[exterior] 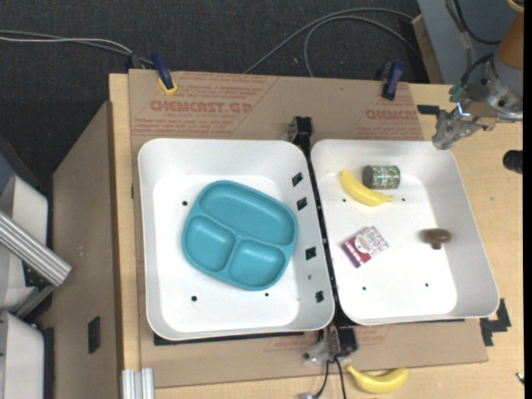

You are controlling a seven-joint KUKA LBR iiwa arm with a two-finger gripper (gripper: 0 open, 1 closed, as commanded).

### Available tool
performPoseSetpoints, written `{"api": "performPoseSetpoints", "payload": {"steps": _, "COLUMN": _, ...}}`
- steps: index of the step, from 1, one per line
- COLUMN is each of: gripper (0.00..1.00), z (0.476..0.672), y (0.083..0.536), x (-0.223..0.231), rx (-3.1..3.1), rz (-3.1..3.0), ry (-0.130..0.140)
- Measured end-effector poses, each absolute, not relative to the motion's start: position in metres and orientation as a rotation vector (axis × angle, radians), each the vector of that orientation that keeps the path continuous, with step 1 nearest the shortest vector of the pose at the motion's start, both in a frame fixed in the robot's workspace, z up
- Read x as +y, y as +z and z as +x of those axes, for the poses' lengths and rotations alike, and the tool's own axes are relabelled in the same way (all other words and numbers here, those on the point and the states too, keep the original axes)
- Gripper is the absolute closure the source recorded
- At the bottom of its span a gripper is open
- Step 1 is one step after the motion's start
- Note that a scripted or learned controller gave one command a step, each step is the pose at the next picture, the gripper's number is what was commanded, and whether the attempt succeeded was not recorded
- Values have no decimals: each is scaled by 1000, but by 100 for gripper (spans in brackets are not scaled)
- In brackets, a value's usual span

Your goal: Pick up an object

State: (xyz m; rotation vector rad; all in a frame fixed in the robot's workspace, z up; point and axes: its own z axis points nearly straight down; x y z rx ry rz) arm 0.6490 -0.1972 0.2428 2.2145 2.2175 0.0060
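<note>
In the right bin (465,214) lie a yellow banana (363,190), a small green-labelled can (381,175) on its side touching the banana, a red and white packet (366,245), and a small brown lump (435,238). A teal divided plate (239,234) rests in the left bin (158,223). My gripper (446,130) hangs at the right bin's far right corner, above the rim, well away from all the objects. Nothing shows between its fingers.
A second banana (378,379) lies outside the bins at the bench's front edge. Blue and yellow clamps (164,75) and a blue clamp (391,78) hold the cardboard sheet at the back. Black clips (301,198) sit along the seam between the bins. Cables trail behind.
</note>
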Motion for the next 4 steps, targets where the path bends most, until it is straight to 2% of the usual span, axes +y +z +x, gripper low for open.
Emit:
{"api": "performPoseSetpoints", "payload": {"steps": 1, "gripper": 100, "z": 650, "y": 276, "x": -197, "rx": 2220, "rz": 2216, "ry": 4}}
{"api": "performPoseSetpoints", "payload": {"steps": 3, "gripper": 100, "z": 621, "y": 265, "x": -79, "rx": 2232, "rz": 2217, "ry": 0}}
{"api": "performPoseSetpoints", "payload": {"steps": 4, "gripper": 100, "z": 606, "y": 266, "x": -33, "rx": 2229, "rz": 2219, "ry": -2}}
